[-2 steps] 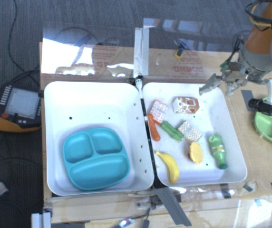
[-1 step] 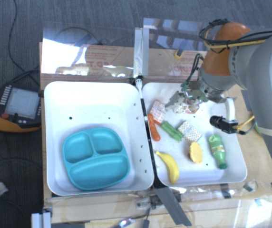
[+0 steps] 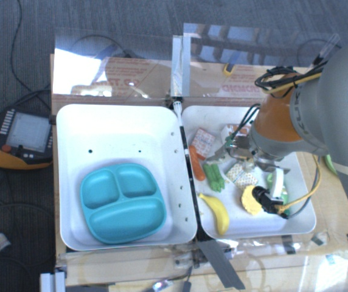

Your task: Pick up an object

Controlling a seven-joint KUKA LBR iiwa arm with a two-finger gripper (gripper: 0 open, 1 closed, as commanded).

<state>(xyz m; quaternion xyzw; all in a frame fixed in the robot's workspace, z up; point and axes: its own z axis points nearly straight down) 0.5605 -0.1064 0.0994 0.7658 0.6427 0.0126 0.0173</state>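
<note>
Nearest the camera, a banana lies along the front wall of the right bin, with a yellow piece beside it. Just behind sit a green vegetable, an orange carrot and a patterned packet, crowded together (a descent here could nudge several at once or close on two). The end effector hangs over this cluster; whether it is released or clenched cannot be told. A teal divided plate rests in the left bin. Red lettering on the cardboard behind is too blurred to read.

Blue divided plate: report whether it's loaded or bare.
Bare. The blue divided plate lies flat in the left bin, all three compartments showing only blue.
</note>
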